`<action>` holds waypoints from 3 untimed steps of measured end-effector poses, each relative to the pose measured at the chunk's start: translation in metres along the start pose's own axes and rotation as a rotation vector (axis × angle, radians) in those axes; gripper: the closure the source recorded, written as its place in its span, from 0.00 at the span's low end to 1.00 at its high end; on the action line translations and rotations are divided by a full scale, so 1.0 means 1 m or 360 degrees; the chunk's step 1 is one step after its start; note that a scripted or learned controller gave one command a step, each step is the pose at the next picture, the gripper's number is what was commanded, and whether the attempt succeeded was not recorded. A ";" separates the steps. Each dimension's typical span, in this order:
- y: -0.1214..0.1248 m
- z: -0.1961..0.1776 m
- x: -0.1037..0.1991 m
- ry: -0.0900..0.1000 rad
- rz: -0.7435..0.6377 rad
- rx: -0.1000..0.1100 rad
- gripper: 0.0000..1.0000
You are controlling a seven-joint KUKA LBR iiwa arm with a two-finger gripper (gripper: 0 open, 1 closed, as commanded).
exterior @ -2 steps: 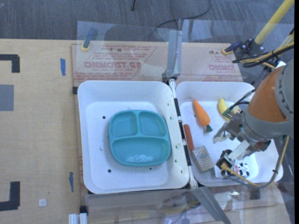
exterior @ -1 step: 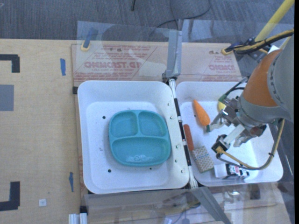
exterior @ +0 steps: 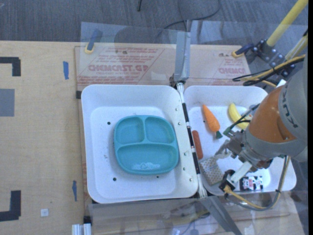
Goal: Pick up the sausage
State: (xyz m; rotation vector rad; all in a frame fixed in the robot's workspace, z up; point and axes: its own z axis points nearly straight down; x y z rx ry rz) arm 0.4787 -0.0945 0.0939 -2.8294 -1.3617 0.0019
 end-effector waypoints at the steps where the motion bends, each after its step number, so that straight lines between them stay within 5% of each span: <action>1: 0.081 0.005 0.042 0.0004 0.0059 -0.0013 0.00; 2: 0.014 0.005 -0.012 0.0012 0.0107 -0.0014 0.00; 3: 0.002 -0.090 0.040 -0.0002 0.0092 0.0001 0.00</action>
